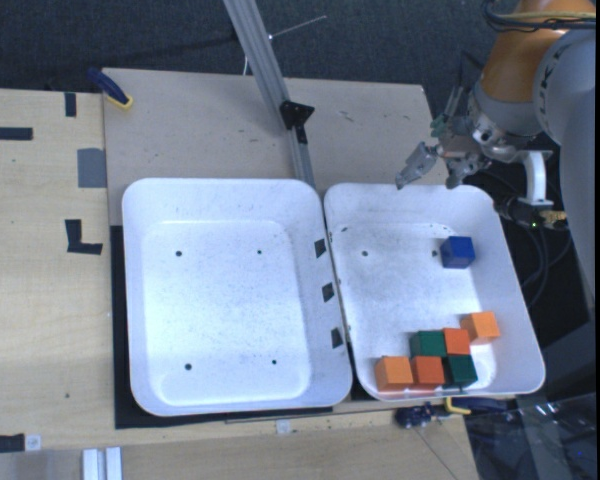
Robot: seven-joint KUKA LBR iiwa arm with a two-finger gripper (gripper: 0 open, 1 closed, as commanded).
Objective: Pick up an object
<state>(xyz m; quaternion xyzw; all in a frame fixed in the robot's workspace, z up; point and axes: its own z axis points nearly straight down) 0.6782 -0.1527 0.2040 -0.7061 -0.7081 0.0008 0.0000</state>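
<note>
The gripper [435,165] hangs over the far rim of the right bin [400,203], its two grey fingers spread apart with nothing between them. The nearest candidate, a blue cube [457,251], lies just ahead of the fingertips toward the near side of the bin and slightly toward the arm's own side, standing alone on the floor. Being a cube, it has no long axis to match. Farther the same way, well beyond the blue one, a cluster of orange blocks [427,369] and green blocks [431,344] sits packed against the near wall (touching each other, so harder to straddle). The blocks look hard and matte; the bin is smooth speckled white plastic with rounded corners.
</note>
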